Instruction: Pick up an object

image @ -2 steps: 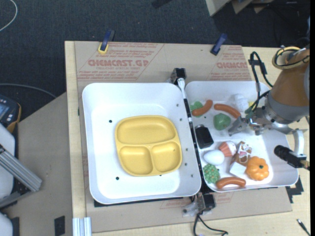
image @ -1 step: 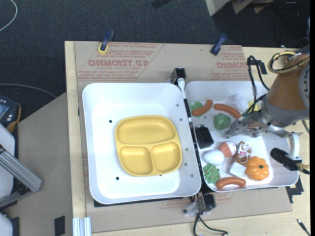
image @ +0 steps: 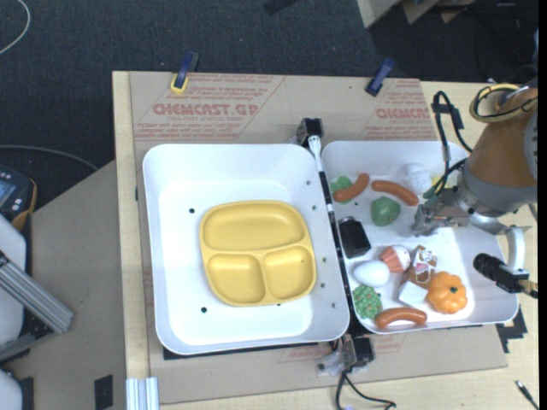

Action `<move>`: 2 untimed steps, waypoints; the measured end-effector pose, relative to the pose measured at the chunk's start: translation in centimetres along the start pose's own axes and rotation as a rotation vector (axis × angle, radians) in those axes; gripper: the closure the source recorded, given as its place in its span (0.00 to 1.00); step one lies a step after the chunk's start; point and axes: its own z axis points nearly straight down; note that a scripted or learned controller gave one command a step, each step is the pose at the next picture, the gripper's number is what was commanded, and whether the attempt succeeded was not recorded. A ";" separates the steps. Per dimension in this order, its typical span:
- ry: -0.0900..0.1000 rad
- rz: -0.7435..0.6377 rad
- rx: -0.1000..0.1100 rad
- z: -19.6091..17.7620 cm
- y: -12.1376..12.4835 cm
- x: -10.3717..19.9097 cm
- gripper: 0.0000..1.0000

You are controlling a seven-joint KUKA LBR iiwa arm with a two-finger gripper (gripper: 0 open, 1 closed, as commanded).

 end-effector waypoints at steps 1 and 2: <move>-0.003 -0.002 -0.008 -6.3 0.7 -0.1 1.00; -0.003 -0.001 -0.007 -10.9 0.5 -0.7 1.00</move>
